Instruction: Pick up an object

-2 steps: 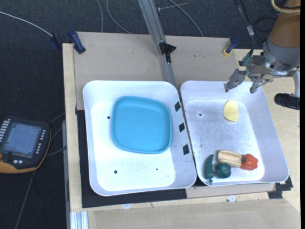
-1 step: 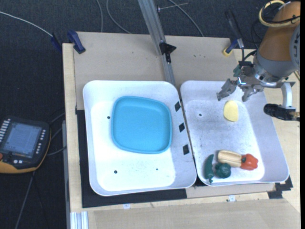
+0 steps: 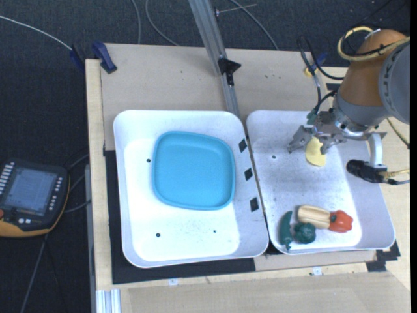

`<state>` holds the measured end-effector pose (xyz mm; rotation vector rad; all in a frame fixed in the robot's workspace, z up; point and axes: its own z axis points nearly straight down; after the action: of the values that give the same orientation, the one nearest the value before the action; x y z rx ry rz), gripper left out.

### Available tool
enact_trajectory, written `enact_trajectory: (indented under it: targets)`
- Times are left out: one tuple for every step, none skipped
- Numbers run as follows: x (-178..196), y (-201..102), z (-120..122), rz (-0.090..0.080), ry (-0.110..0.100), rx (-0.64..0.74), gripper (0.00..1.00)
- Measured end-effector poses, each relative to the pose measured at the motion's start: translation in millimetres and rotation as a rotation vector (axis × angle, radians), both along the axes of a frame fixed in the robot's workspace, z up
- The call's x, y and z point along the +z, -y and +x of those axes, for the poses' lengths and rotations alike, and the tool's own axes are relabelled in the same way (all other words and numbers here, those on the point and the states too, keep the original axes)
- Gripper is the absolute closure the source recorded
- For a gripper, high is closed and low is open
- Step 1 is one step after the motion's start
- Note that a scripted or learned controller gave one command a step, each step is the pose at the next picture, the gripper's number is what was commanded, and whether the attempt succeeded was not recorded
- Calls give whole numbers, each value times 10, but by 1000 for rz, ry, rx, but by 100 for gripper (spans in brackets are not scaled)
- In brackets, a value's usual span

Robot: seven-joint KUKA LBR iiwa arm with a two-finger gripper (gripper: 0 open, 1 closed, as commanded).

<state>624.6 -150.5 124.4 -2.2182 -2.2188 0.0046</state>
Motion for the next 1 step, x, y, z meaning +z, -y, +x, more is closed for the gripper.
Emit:
enact_trajectory:
  targets:
    - [141,2,19,-1,7,1,100]
